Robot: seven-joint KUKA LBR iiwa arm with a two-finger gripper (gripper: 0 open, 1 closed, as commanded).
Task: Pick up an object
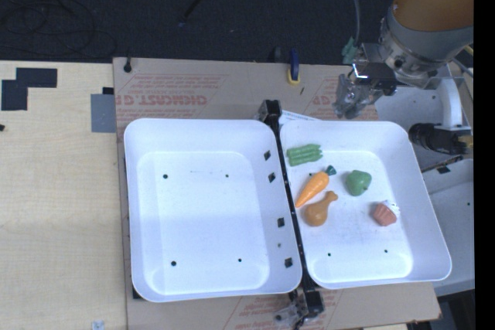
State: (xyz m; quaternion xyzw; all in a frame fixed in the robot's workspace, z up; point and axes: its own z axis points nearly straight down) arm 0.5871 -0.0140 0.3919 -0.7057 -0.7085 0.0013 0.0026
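Observation:
The right bin [421,232] holds several toy foods. A green bean bundle [304,154] lies near its back left. An orange carrot [312,188] and a tan drumstick [319,209] lie side by side by the divider. A green pepper [357,182] sits mid-bin, and a pink strawberry-like piece [384,214] lies to its right. My gripper [352,100] hangs above the back edge of the right bin, behind all the toys, with nothing visibly in it.
The left bin [143,166] lies beside the right one, joined by a black hinge strip [280,189]. Both rest on a cardboard sheet [193,93]. A blue-yellow clamp [294,67] stands at the back. A black fixture [437,139] sits right of the bin.

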